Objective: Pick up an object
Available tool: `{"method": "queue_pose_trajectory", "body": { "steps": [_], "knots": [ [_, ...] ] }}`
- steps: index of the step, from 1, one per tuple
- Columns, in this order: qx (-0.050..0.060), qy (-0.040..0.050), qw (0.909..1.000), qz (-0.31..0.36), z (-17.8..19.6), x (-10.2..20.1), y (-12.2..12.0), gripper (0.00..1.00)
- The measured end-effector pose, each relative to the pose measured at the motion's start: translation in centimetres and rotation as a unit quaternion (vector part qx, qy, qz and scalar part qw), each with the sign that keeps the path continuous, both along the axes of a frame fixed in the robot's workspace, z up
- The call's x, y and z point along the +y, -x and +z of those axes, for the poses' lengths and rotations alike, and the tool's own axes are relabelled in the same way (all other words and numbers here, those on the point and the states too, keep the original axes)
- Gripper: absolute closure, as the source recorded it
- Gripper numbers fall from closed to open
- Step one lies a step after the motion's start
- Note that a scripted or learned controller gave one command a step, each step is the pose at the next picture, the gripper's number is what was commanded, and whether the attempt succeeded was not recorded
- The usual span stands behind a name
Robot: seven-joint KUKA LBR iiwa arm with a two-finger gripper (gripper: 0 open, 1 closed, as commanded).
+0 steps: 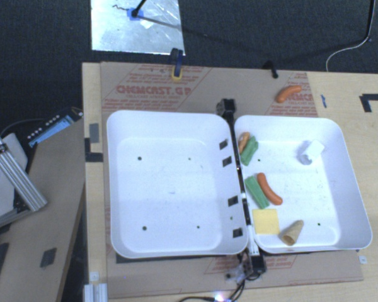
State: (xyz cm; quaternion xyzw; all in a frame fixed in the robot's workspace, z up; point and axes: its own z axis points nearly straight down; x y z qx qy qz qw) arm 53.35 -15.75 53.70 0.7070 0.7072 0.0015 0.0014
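Two shallow white bins sit side by side on the tabletop (340,87). The left bin (170,181) has nothing lying on its floor. The right bin (349,187) holds all the likely candidates for picking: near its left wall, a green piece (250,150) lies against a small orange piece (243,141); lower down, a second green piece (257,192) rests touching an orange sausage-shaped toy (269,189); below those lie a flat yellow square (266,221) and, just beside it, a tan cone (292,232). A small white block (311,151) sits apart toward the bin's far right. One more orange sausage (288,93) lies outside the bins on the cardboard sheet behind them.

Every item rests flat on a surface, none raised, so by my reading the task has not started: approach, grasp and lift are all left to do. The white block, standing clear of its neighbours, looks like the easiest target; the paired green and orange pieces risk a double catch.
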Motion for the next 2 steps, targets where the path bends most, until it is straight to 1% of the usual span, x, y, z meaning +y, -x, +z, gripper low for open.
{"method": "queue_pose_trajectory", "body": {
  "steps": [1, 2],
  "knots": [
    [0.000, 0.0002, 1.0000, 0.002, -0.1, 1.8, 4.0, 1.00],
    [0.000, 0.0004, 1.0000, 0.002, -0.2, 3.0, 4.7, 1.00]
  ]
}}
